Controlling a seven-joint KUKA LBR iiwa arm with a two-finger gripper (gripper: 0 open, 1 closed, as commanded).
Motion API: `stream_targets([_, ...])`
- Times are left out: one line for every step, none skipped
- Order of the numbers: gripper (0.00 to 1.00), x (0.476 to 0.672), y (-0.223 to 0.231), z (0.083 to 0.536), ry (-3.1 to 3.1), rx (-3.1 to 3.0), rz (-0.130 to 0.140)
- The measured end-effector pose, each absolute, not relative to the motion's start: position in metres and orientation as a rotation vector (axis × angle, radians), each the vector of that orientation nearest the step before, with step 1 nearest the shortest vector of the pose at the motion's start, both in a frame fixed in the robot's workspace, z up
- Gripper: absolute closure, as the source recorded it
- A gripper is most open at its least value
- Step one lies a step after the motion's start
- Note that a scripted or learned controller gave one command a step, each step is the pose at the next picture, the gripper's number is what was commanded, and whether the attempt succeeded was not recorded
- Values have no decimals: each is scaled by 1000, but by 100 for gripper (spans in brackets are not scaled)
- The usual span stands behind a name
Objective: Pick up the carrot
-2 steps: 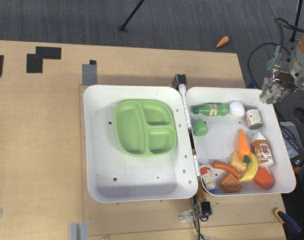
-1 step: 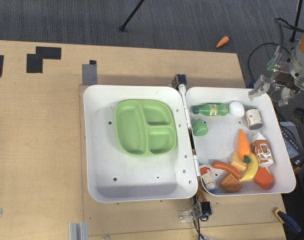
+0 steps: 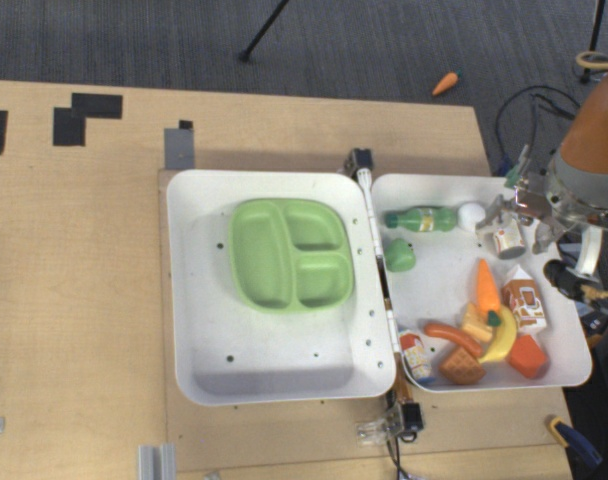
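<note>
One carrot (image 3: 486, 288) lies in the right bin (image 3: 439, 260), just below and left of the pincer (image 3: 508, 236) (whether clenched or released I cannot tell). Left of the pincer lies one green bottle (image 3: 421, 220); the left bin (image 3: 199, 268) holds one green tray (image 3: 289, 254).

We see the arm (image 3: 590, 153) coming in from the right edge of the camera view, orange band uppermost, grey wrist section below it. The gripper (image 3: 508, 230) sits at the end of the wrist, pointing left and slightly down in the frame. We can't resolve finger state from this angle; the metal parts at the tip blur together.
</note>
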State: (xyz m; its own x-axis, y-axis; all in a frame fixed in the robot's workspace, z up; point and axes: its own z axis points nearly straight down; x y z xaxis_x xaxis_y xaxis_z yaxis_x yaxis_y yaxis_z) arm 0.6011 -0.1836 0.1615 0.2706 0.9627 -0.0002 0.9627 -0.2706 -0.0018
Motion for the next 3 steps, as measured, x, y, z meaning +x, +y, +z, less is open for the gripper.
stream_targets([0, 595, -172, 86, -2211, -2236, -3])
stream_targets([100, 597, -171, 98, -2216, -2236, -8])
stream_targets([100, 622, -103, 229, -1978, -2445, -5])
